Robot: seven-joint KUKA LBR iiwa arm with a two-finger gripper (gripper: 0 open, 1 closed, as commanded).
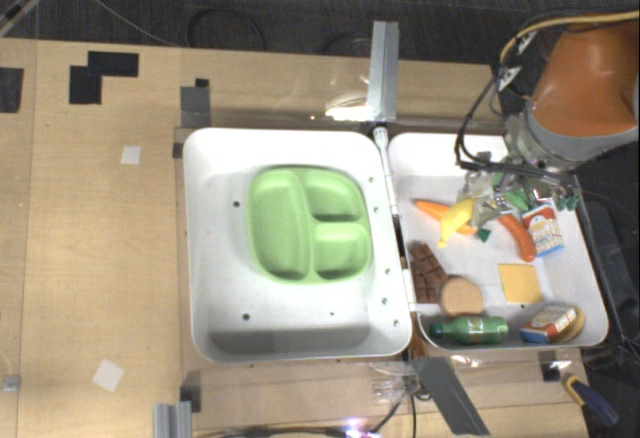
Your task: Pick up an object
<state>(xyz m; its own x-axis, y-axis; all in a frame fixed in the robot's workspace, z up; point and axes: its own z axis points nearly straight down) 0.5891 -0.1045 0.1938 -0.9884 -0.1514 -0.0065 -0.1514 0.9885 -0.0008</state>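
The right bin [590,271] holds small toy foods. An orange carrot [430,209] and a yellow banana-like piece [455,221] lie near its upper middle. My gripper [488,208] hangs low over the bin, just right of the yellow piece and left of a red sausage [521,237]. A green piece [517,196] lies right beside the gripper. The wrist above hides how the gripper stands against these pieces. I see nothing lifted off the bin floor.
The right bin also holds a red-and-white carton [546,231], a cheese slice [520,282], a chocolate bar [428,271], a round brown bun [462,297], a green bottle [470,330] and a small can [556,324]. A green divided plate [308,223] sits in the left bin [215,256].
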